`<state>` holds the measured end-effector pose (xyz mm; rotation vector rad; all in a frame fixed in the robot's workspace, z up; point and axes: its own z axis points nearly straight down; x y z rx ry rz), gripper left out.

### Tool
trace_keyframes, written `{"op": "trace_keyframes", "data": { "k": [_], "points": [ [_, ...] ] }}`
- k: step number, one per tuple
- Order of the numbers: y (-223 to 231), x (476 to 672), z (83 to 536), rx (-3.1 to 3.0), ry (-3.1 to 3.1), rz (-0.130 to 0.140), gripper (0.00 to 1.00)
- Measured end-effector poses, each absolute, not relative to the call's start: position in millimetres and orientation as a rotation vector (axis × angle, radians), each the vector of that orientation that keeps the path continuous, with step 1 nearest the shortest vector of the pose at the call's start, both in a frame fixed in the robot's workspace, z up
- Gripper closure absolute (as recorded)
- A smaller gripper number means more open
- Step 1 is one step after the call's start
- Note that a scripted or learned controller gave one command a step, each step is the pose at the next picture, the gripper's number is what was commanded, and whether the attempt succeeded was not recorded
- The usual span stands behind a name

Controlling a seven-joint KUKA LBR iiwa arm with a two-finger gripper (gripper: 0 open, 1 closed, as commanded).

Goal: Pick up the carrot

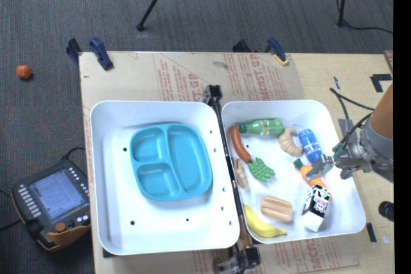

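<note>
Two white bins sit side by side: the left bin [103,138] bears a blue tray [171,160], the right bin [292,104] toy food. The carrot [306,169] lies just beside the gripper [326,163]. Approach step judged; closing on it comes next. Whether the tool stands apart or together cannot be told; the arm is cut off.

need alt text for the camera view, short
Seen from above, the gripper reaches in from the right and sits at a small orange carrot in the right bin, among toy foods: a green bottle, a hot dog and a banana. The left bin holds a blue divided plate.
</note>
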<state>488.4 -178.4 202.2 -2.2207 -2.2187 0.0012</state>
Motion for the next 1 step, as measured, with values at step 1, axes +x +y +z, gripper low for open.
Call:
{"op": "trace_keyframes", "data": {
  "k": [1],
  "points": [
    [-182.3, 524.8, 86.5, -2.2, -2.235, 0.003, 0.0]
  ]
}}
